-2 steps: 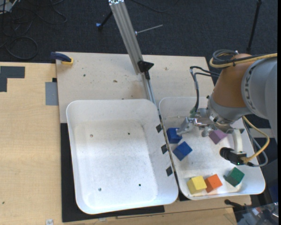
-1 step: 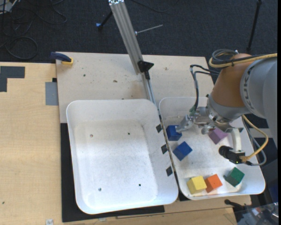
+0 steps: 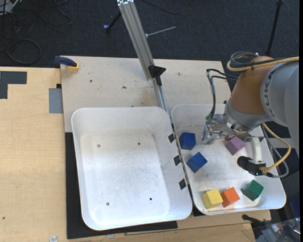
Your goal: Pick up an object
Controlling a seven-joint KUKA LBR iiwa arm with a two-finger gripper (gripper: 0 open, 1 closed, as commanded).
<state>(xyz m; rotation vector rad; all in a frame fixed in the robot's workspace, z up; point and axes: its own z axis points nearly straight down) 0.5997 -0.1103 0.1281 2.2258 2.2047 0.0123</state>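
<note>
Several small blocks lie in the right bin [image 3: 272,198]. Two blue cubes [image 3: 187,140] [image 3: 197,161] sit near its left wall. A purple block [image 3: 235,144] lies at mid right. Along the front stand a yellow cube [image 3: 212,198], an orange cube [image 3: 230,196] and a green cube [image 3: 253,190]. My gripper [image 3: 210,134] hangs low over the bin floor, between the upper blue cube and the purple block and a little apart from both. I see no block in it. The grey and orange arm hides the bin's far right corner.
The left bin [image 3: 91,122] lies beside the right one, with black clips on the shared wall. A slanted aluminium post [image 3: 139,39] rises behind the bins. A blue clamp [image 3: 65,61] sits at the bench's back left. Cables loop off the wrist [image 3: 265,165].
</note>
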